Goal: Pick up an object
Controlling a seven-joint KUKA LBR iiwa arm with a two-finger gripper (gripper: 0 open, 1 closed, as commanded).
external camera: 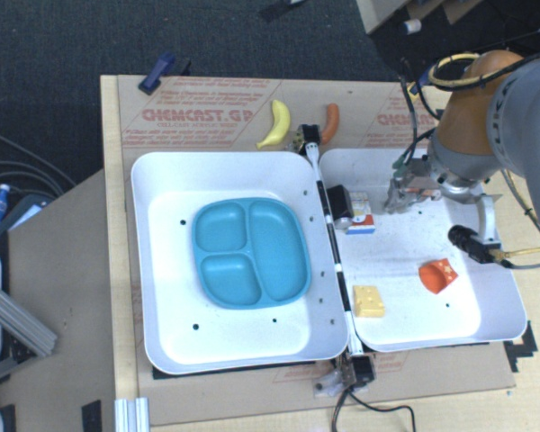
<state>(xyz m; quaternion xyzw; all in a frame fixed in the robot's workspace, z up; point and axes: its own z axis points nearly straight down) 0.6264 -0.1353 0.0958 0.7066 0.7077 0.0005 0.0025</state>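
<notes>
Left bin (153, 241) holds a blue divided tray (251, 251). Right bin (495, 322): small red-blue item (361, 224) by the left wall, yellow block (369, 301), orange piece (437, 274). Gripper (403, 194) hovers over the upper part; finger state can't tell.

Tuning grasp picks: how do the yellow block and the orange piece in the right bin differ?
The yellow blocky piece is pale yellow and squarish; the orange wedge-like piece is bright orange-red and more irregular. The yellow piece lies near the divider between the bins; the orange one lies further toward the right side of the right white bin. Both are small, lie loose on the bin floor and sit apart from the gripper.
</notes>
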